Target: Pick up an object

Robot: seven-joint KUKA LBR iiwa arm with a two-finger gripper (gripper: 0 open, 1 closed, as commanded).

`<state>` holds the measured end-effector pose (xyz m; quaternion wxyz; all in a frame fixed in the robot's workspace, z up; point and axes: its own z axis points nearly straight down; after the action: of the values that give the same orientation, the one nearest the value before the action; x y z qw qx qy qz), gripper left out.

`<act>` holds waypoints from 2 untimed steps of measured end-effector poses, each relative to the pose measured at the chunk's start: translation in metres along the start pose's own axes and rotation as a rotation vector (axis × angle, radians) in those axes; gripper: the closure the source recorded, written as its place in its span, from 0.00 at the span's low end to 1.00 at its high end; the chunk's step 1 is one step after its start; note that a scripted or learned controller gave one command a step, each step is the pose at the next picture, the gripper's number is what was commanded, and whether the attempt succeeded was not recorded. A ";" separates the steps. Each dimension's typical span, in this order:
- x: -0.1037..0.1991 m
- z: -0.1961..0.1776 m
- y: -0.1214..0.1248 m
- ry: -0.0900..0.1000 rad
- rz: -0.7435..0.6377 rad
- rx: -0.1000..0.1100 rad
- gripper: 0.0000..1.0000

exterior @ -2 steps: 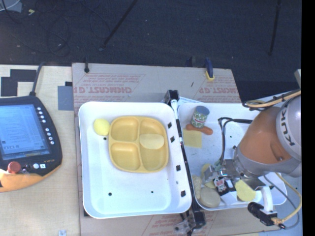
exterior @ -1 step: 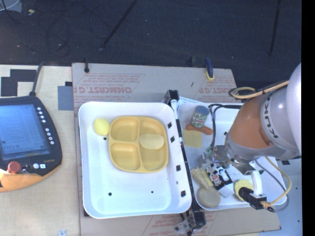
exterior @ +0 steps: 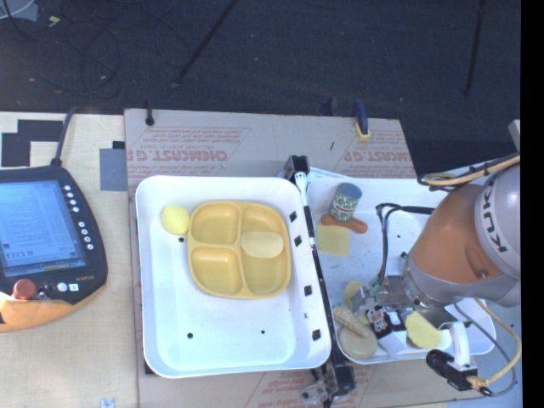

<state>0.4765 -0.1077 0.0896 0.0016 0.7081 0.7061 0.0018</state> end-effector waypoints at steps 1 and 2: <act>0.016 0.000 0.054 -0.020 0.003 0.001 0.00; 0.013 0.000 0.002 -0.002 0.001 -0.001 0.00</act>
<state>0.4782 -0.0951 0.0897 0.0029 0.7085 0.7057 0.0014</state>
